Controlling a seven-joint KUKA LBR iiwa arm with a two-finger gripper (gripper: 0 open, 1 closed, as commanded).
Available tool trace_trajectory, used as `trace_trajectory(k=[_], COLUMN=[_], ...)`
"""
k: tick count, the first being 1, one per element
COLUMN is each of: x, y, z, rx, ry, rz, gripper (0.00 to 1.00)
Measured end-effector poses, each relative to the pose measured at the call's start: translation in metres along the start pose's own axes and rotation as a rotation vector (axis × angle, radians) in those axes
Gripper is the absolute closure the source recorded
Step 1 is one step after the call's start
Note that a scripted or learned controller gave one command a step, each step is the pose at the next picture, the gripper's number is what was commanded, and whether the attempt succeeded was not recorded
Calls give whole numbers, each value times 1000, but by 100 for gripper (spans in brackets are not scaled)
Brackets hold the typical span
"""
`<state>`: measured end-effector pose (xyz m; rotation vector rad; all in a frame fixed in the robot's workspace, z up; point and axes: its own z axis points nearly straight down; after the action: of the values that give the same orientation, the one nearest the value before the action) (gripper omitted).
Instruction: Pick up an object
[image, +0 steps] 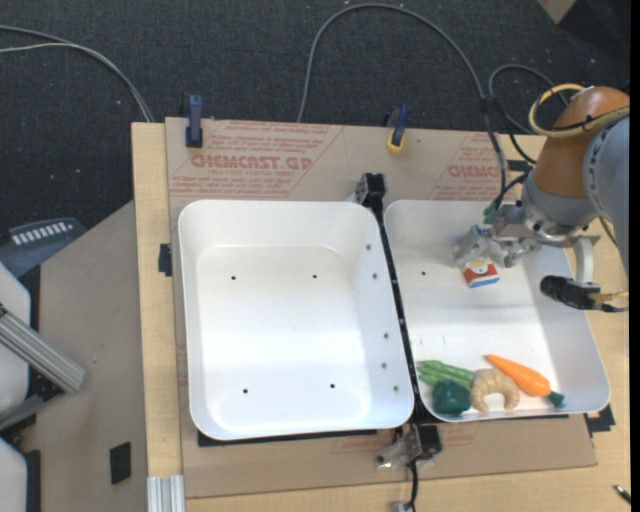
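**The arm hangs over a little box in the right bin**

We see two white bins side by side on a brown board. The left bin (290, 320) is the bigger one. The right bin (560, 330) has all the things in it.

The grey arm (600, 170) comes in from the right, with its orange band (575, 140) near the top of the picture. Its gripper (492, 245) sits over the far part of the right bin. We can see grey metal parts there, but we cannot tell how wide the claw is, or if it has hold of anything.

Just under the gripper, on the floor of the bin, is a small box (481, 275). It is white with red, blue and a bit of yellow on it. It looks very close to the claw, maybe touching it, but we cannot tell for sure.

At the near edge of the right bin there are toy foods. An orange carrot (520, 375) lies at a slant, with its green end by the rim. Beside it is a tan lumpy piece that looks like ginger root (495, 390). Next to that are a long green vegetable (445, 373) and a round dark green one (450, 398), close to the wall between the bins. These four are bunched together and well apart from the small box.

A blue clamp (193, 115) and a yellow clamp (399, 130) grip the far edge of the board
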<state>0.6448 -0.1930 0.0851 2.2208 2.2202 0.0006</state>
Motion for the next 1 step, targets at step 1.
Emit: trace_trajectory(k=[1], x=[53], y=[-32], z=[0], rx=[1], ry=[2], rz=[-4], gripper=[0])
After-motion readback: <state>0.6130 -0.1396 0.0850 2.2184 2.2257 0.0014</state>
